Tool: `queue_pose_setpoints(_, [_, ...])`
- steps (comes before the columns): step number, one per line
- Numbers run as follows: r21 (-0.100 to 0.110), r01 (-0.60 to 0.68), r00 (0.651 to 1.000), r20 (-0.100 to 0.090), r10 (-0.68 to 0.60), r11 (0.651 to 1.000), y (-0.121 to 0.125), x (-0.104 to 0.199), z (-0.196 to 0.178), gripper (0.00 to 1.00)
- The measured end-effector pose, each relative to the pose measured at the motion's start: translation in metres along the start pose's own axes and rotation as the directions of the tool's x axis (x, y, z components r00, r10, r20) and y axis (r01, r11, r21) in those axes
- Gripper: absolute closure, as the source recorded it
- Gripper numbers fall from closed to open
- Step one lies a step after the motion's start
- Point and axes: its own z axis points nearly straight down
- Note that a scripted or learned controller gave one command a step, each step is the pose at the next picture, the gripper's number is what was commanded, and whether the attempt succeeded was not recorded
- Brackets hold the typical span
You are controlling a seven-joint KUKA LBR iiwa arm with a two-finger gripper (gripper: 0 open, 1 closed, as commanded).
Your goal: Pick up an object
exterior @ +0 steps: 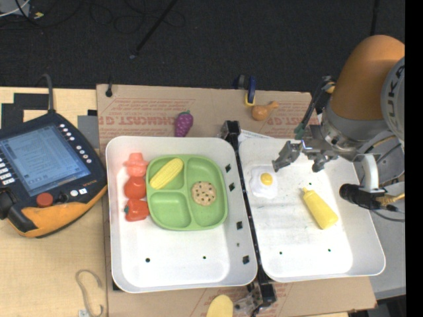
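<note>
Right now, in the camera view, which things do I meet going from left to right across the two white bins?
Red toy → corn → cookie → fried egg → gripper → yellow bottle.

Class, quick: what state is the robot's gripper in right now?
Gripper: open, holding nothing, above the right bin near the fried egg.

Behind my bench (53,276) it's all dark carpet floor (264,32) w/ loose black cables (142,18) trailing across top-left. Bench is light wood, w/ a brown cardboard sheet (205,107) laid over its middle & back edge. Control tablet (43,167) sits at left edge. Lighting even, no hard shadows.
</note>
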Motion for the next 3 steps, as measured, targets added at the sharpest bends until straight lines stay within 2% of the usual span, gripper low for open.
queue_pose_setpoints(1, [0.006,0.001,1.000,0.000,-0.001,1.000,-0.004,-0.001,0.064,0.00])
queue_pose_setpoints(3, [0.004,0.000,1.000,-0.001,0.000,1.000,-0.006,0.000,0.149,0.00])
